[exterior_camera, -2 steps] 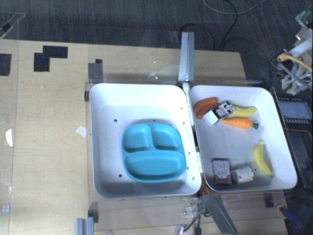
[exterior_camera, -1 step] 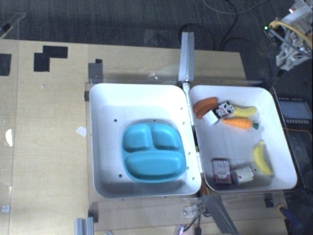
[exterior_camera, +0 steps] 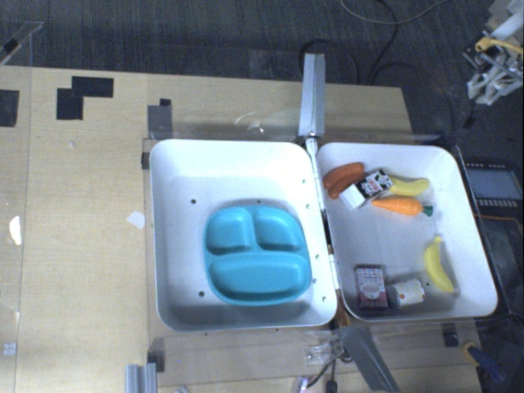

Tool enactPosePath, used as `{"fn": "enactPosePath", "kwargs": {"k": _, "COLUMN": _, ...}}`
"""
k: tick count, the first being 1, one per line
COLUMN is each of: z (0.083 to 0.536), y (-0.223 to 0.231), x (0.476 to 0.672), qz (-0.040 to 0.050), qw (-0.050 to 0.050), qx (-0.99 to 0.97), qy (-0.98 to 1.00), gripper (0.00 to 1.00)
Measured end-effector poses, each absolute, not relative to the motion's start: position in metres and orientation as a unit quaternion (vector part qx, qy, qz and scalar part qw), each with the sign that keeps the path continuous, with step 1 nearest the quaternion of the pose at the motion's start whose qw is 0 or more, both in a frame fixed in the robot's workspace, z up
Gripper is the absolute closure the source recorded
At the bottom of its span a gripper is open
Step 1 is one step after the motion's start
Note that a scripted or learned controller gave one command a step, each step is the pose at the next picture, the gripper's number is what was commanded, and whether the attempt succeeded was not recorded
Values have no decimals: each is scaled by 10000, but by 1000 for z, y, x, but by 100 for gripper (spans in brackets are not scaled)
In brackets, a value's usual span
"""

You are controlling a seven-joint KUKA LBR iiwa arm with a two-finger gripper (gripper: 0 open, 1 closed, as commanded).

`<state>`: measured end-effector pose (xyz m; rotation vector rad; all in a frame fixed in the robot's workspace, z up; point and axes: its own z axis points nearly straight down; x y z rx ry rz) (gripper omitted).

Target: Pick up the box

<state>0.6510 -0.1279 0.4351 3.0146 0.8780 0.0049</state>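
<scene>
Both bins, the left bin and the right bin, look like smooth white plastic with a soft sheen, and the blue divided tray in the left one is glossy moulded plastic. The bench has a pale, matt wood-like surface, while the upright bar between the bins reads as brushed metal. The small dark red box looks like printed card, and the bananas, carrot and sausage have a smooth, toy-plastic shine.

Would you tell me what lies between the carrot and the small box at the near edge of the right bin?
Nothing: in the camera view, only bare white bin floor separates the carrot from the box.
</scene>
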Motion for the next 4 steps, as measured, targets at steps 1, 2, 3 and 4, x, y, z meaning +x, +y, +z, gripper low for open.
{"fn": "enactPosePath", "kwargs": {"k": 1, "z": 436, "y": -157, "x": 661, "qz": 20, "qw": 14, "qx": 9462, "qy": 3235, "gripper": 100}}
{"fn": "enactPosePath", "kwargs": {"k": 2, "z": 437, "y": -176, "x": 663, "qz": 22, "qw": 19, "qx": 9058, "qy": 4237, "gripper": 100}}
{"fn": "enactPosePath", "kwargs": {"k": 3, "z": 347, "y": -130, "x": 663, "qz": 8, "qw": 2, "qx": 9052, "qy": 4251, "gripper": 100}}
{"fn": "enactPosePath", "kwargs": {"k": 4, "z": 419, "y": -189, "x": 662, "qz": 28, "qw": 26, "qx": 8948, "qy": 4464, "gripper": 100}}
